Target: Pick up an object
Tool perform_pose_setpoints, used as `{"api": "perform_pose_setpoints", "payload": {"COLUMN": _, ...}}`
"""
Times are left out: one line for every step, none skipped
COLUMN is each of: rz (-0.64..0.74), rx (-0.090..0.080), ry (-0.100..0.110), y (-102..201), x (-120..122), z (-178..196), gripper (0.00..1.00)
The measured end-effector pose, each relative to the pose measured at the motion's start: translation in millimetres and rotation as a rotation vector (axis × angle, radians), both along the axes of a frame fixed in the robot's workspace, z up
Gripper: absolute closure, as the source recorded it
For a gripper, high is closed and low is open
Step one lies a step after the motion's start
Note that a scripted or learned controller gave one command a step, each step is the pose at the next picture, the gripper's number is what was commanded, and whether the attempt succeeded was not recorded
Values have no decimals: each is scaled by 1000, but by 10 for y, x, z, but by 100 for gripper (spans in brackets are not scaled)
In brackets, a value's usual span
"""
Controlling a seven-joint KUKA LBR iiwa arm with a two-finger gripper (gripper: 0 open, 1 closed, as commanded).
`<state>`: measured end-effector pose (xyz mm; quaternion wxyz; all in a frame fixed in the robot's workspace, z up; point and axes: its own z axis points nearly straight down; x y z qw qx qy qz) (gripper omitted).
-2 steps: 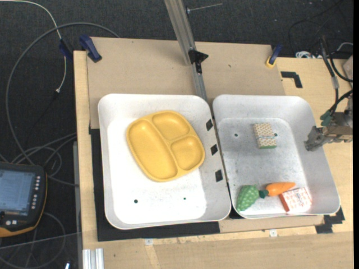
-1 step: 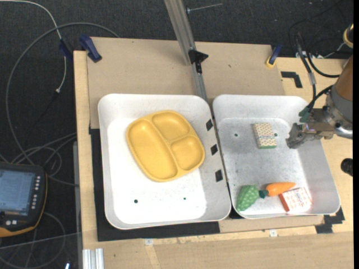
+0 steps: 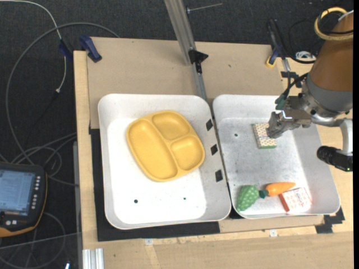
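In the right bin (image 3: pixel 247 161) lies a small speckled square pad (image 3: pixel 262 135) with a green edge, near the bin's upper middle. My gripper (image 3: pixel 275 129) hangs right over the pad's right side, touching or nearly touching it. Near the bin's front edge lie a toy carrot (image 3: pixel 279 188) with a green leafy top (image 3: pixel 247 198) and a small orange and white carton (image 3: pixel 296 200).
The left bin (image 3: pixel 120 206) holds a yellow divided plate (image 3: pixel 164 145). A metal pole (image 3: pixel 180 21) rises between the bins from the back. Blue clamps (image 3: pixel 88 47) sit on the bench's back corners, and cables run along the floor at left.
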<state>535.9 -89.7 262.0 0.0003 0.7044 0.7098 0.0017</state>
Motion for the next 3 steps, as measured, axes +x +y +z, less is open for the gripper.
{"api": "perform_pose_setpoints", "payload": {"rz": -1, "rx": 0, "ry": 0, "y": 452, "x": 234, "z": 24, "gripper": 100}}
{"api": "perform_pose_setpoints", "payload": {"rz": -1, "rx": 0, "ry": 1, "y": 946, "x": 376, "z": 59, "gripper": 100}}
{"api": "perform_pose_setpoints", "payload": {"rz": -1, "rx": 0, "ry": 0, "y": 1496, "x": 578, "z": 62, "gripper": 100}}
